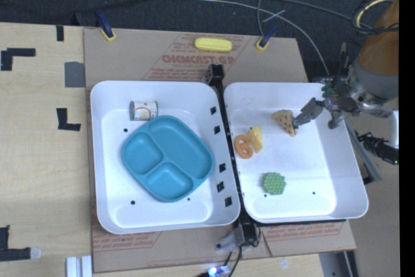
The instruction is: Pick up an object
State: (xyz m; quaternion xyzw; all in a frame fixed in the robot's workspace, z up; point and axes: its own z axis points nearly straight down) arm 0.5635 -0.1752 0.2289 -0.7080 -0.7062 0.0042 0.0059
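In the right bin (343,204) lie a tan cheese wedge (283,119), an orange pretzel (244,147), a small yellow block (257,138) touching the pretzel, and a green bumpy ball (274,183). My gripper (318,119) hangs over the bin's upper right part, open, with its fingers spread apart. The left fingertip (302,119) sits right beside the cheese wedge; the other finger is farther right near the bin wall. Nothing lies between the fingers.
The left bin (104,204) holds a blue divided plate (167,156) and a small can (143,110) lying on its side. A yellow corn-like piece (213,44) rests on the cardboard behind the bins. Cables run across the dark mat at the back.
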